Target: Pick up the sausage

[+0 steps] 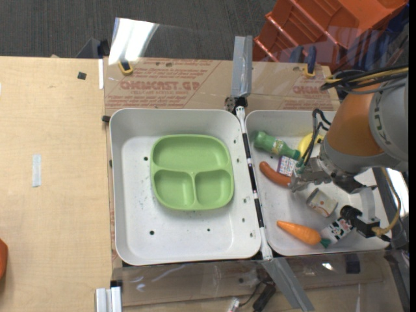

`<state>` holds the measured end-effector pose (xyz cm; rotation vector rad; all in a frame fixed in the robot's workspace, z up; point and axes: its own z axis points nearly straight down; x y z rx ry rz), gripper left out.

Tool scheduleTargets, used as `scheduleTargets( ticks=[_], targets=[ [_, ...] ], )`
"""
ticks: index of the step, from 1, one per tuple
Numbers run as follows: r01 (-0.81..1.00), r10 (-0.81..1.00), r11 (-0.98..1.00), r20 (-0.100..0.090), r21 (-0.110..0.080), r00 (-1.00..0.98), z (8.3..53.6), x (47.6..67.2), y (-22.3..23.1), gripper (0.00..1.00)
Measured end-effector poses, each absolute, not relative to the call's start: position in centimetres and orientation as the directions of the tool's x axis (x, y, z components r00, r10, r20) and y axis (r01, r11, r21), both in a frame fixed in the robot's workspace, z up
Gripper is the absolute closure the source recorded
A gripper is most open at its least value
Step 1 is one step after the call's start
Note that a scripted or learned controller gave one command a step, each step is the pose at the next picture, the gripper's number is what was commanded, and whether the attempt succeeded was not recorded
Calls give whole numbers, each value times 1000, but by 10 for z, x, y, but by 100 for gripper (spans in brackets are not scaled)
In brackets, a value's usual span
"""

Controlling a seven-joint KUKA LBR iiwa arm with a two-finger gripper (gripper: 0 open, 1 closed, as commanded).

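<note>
Two shallow white plastic bins sit side by side on a pale wooden bench (52, 174), with printed brown cardboard (169, 83) laid behind them and dark carpet-like flooring beyond. The gripper (300, 182) hangs over the right bin (286, 242), carried by the grey arm (380, 132) with its orange band, which enters from the right; whether its fingers stand apart or closed cannot be told, since they appear as a small dark metallic cluster against the bin floor. The sausage (274, 175), a smooth reddish-brown curved cylinder, lies on the bin floor just to the left of the gripper, its right end touching or passing under the gripper tip; the contact itself is hard to resolve. Just beyond the sausage lies a green bottle (275, 144) with a purple label, and a yellow object (305, 145), partly hidden by the arm and its cables, lies beside it. Nearer the camera than the gripper lies a tapered orange carrot (299, 233); a small whitish can-like item (321, 202) rests just to the gripper's right. Well to the left, the left bin (127, 194) holds a matte green divided plate (192, 171) with three compartments. Stacked orange plastic crates (325, 12) stand at the far right, cut off by the frame.
</note>
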<state>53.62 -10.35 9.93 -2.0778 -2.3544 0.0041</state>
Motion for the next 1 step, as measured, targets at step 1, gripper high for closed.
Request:
scheduleTargets(
  ticks=[1],
  targets=[
    [965,965,260,-2,-1,-260,91,571,-101,100]
  ],
)
